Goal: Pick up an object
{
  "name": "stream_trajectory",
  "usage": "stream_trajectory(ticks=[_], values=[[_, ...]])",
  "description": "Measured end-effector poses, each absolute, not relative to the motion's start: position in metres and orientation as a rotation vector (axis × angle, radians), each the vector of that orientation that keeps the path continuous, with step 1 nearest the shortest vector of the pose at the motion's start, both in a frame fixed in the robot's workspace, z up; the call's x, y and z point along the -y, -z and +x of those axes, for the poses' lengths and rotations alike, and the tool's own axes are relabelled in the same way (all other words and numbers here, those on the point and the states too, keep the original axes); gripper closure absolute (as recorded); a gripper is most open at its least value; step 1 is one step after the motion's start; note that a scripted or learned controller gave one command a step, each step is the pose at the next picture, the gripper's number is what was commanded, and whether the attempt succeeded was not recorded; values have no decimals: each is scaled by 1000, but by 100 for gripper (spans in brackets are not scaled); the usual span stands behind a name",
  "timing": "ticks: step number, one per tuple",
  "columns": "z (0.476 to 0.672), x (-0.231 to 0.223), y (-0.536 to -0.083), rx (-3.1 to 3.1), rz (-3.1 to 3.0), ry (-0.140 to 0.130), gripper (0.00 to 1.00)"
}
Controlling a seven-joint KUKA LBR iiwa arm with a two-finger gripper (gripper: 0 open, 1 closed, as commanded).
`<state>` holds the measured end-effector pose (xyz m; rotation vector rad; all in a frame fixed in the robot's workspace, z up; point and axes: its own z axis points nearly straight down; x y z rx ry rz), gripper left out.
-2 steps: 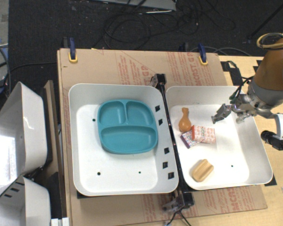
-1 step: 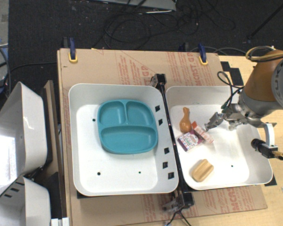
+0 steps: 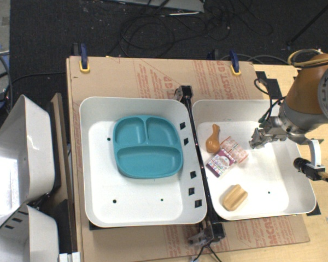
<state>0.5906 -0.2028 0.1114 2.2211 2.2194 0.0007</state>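
Observation:
In the right bin [image 3: 273, 201] lie three objects: a small brown pear-shaped piece [image 3: 212, 139], a pink and white packet [image 3: 227, 156] and a tan bread-like block [image 3: 234, 197]. My gripper [image 3: 256, 139] hangs over the right bin's upper middle, to the right of the packet and apart from it. I see nothing between its fingers.
The left bin [image 3: 98, 201] bears a teal divided plate [image 3: 147, 146]. A black divider strip [image 3: 194, 146] runs between the bins. Blue and yellow clamps [image 3: 84, 59] [image 3: 234, 63] hold the cardboard bench top. White tubs [image 3: 19, 146] stand at the far left.

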Motion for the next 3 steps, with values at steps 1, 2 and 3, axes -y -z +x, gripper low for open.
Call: stream_trajectory(ticks=[1,2,3], values=[[593,206,-155,-2219,2216,-4,100],[600,197,-210,-2222,2212,-5,100],[601,197,-249,-2222,2214,-3,100]])
